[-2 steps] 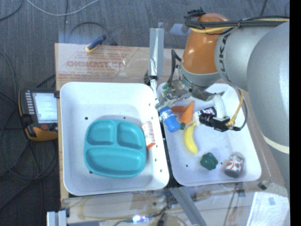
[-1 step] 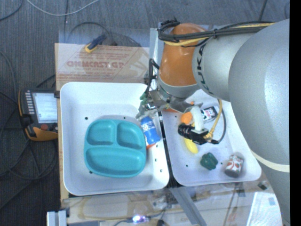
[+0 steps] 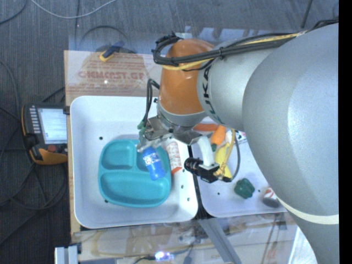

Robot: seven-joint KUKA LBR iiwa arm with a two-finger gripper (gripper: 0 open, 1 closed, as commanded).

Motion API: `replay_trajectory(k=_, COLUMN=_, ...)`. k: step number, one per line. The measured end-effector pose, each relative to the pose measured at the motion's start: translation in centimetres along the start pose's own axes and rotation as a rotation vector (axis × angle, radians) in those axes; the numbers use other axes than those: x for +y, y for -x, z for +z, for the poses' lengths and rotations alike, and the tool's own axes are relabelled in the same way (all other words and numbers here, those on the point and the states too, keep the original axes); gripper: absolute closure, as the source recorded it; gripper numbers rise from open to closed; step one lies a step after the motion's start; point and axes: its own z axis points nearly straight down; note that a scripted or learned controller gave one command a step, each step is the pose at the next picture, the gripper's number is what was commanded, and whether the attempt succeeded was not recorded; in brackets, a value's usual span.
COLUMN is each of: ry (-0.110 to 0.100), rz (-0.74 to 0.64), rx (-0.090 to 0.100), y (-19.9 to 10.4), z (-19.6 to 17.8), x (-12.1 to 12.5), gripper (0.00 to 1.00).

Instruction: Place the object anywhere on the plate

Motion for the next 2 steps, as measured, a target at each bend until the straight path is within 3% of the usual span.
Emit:
replay_trajectory(k=1, ry=0.0, rz=-0.161, rx=-0.002, y=-2.08, z=-0.11, x=-2.31, gripper=1.0)
replay_trajectory(k=2, ry=0.001, rz=-0.162, rx=0.0, y=-2.18, z=-0.1, x=-2.31, gripper=0.0)
